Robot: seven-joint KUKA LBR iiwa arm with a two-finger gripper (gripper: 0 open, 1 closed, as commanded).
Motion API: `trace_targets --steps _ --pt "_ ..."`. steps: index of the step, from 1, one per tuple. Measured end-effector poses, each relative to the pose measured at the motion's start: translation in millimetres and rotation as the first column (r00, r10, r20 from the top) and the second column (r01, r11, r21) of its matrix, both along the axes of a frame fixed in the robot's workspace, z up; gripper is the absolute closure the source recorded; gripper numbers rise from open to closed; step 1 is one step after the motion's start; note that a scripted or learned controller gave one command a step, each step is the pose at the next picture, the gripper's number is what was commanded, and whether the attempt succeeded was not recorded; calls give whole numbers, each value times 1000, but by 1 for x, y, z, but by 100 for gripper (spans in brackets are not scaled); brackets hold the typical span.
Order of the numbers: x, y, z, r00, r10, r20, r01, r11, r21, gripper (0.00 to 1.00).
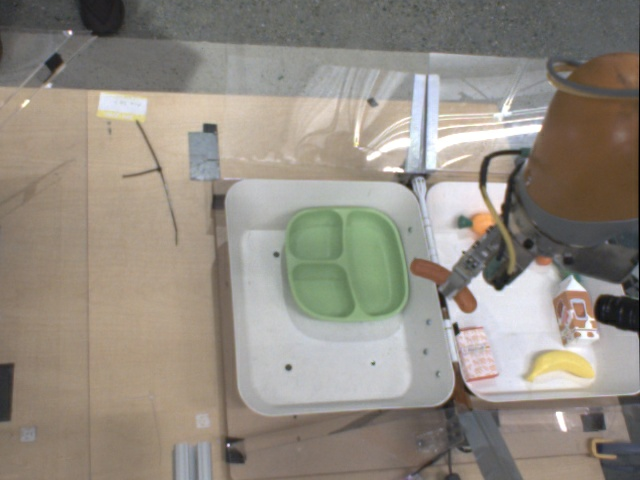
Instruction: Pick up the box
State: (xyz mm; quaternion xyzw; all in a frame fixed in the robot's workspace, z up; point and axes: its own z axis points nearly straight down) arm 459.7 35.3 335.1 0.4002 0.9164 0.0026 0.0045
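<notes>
Box (476, 354): a small, flat, rectangular carton with a red-and-white printed face. It lies flat, face up, on the floor of the right-hand bin, near that bin's front left corner, just beside the left wall, its long axis running roughly front to back. Nothing touches it.

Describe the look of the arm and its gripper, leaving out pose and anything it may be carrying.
The arm shows a wide, rounded orange band above a grey wrist section. A black cable loops off its left side, and yellowish wiring runs down toward the gripper, a small grey and dark metal piece.
</notes>
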Motion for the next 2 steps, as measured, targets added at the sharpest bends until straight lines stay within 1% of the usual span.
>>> trace_targets --steps 1,2 --pt "0 -6 -60 933 -360 -4 360 933 2 100" --pt "8 30 -15 987 -160 -3 160 987 1 100"
